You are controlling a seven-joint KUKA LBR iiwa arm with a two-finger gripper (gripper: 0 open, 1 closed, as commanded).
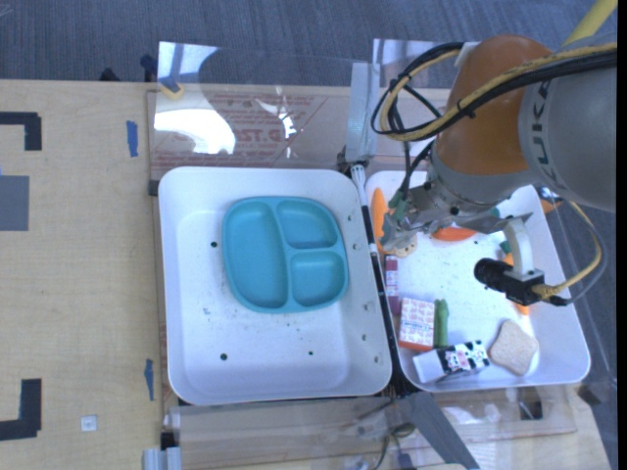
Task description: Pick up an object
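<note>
My gripper (pixel 398 231) hangs low over the upper left corner of the right bin (pixel 568 360), under the grey arm with its orange band. Right beside it, against the bin's left wall, lies an orange carrot (pixel 378 205). A small dark red piece (pixel 390 264) sits just below the gripper. Further down lie a pink patterned packet (pixel 416 321), a green pickle (pixel 442 319), a black and white toy (pixel 461 357) and a slice of bread (pixel 512 348). An orange item (pixel 454 232) pokes out from under the wrist.
The left bin (pixel 196 360) holds a teal divided plate (pixel 285 253). A black handled piece (pixel 506 276) on the arm juts over the right bin's middle. Yellow and black cables loop above the wrist. The divider between the bins runs close to the gripper's left.
</note>
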